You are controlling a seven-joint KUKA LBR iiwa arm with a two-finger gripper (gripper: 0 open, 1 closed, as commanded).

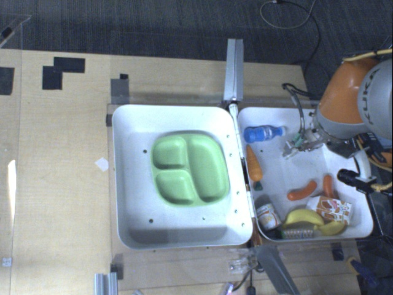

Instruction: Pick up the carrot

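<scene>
I see the arm coming in from the right, its grey and orange body cut off by the frame edge, so most of it is lost to me. The pincer hangs low over the upper part of the right bin, small and blurred; I cannot tell how far its tips are apart, and I see nothing gripped there.

Labels are hard to read from here. The water bottle has a blue wrap with no legible writing. The small carton shows red and white print that I cannot make out, and the tin by the bin's near left corner has a label too small to read.

The carrot lies against the right bin's left wall, just below the bottle: a slim orange piece, long axis running up and down the view, with a darker greenish end toward the tin. It sits apart from the pincer.

Two red sausages lie mid-bin, and a banana rests along the near wall, partly under the carton. The left bin holds a green divided tray. Both bins rest on the desk.
</scene>
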